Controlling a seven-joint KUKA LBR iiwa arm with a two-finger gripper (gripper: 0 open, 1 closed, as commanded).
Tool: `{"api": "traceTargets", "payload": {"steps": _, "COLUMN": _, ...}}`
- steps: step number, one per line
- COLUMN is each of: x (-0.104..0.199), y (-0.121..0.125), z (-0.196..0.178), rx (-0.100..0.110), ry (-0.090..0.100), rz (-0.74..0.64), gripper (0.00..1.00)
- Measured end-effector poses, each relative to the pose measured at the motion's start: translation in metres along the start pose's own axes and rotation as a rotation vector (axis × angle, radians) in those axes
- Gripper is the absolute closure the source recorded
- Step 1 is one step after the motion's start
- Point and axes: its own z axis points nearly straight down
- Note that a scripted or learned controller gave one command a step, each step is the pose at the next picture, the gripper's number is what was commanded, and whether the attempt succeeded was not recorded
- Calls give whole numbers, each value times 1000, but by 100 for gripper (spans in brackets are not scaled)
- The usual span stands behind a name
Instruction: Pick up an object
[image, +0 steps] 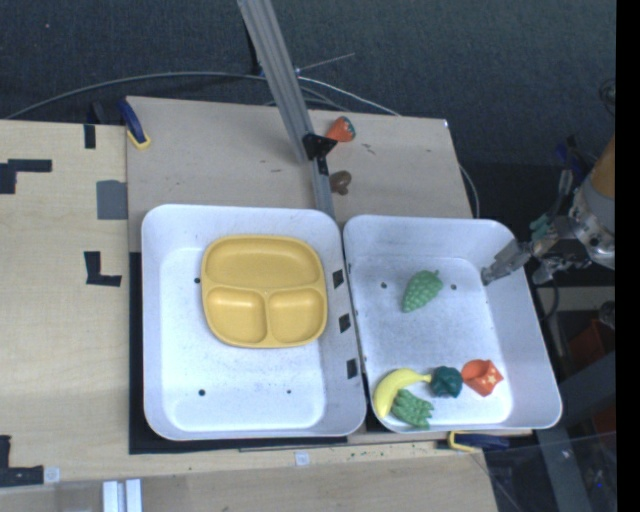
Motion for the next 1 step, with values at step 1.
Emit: {"api": "traceTargets", "payload": {"steps": 1, "x": 0, "y": 0, "z": 0, "rx": 0, "ry": 0, "rz": 0, "gripper": 0}}
